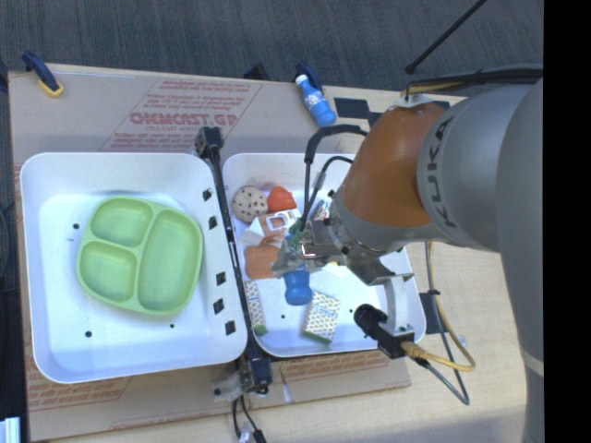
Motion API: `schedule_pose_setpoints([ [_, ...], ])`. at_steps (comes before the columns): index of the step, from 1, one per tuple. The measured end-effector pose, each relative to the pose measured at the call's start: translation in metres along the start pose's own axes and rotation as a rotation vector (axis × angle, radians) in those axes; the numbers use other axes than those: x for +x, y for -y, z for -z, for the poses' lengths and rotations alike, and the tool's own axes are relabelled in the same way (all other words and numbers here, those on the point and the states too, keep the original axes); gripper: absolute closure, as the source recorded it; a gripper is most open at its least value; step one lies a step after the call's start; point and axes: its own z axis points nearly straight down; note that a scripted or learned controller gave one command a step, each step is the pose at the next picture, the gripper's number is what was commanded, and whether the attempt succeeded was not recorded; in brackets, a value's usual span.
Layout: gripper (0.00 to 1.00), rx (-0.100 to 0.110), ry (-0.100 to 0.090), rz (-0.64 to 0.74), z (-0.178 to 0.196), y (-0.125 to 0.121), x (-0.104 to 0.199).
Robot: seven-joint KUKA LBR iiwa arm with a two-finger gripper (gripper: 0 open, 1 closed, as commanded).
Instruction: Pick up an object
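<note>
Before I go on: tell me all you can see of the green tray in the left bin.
The green tray is pale green, looks like moulded plastic, with rounded corners and three compartments: two smaller ones on the view's left, one long one on the right. It lies flat, slightly turned, near the middle of the left bin, touching only the bin's floor.

A dark grey carpeted floor (185, 12) fills the far side of the scene, its weave showing as fine diagonal ribbing. Nearer lies the tabletop (480, 340), pale wood with a light grain, running off to the right and the near edge. A flat sheet of brown cardboard (138, 109) with red printed lettering covers most of it. A blue clamp (42, 74) grips the cardboard's far left corner, and another blue clamp (316, 100) sits on its far edge toward the middle. A thin dark rod (462, 21) slants across the floor at far right. Light is even and bright.
</note>
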Motion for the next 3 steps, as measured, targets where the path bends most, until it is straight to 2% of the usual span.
schedule_pose_setpoints([
  [1, 1.00, 0.001, 0.000, -0.002, -0.002, 0.000, 0.051],
  [2, 1.00, 0.003, 0.002, -0.004, -0.033, 0.000, -0.011],
  [3, 1.00, 0.002, 0.001, 0.000, -0.023, -0.001, -0.010],
])
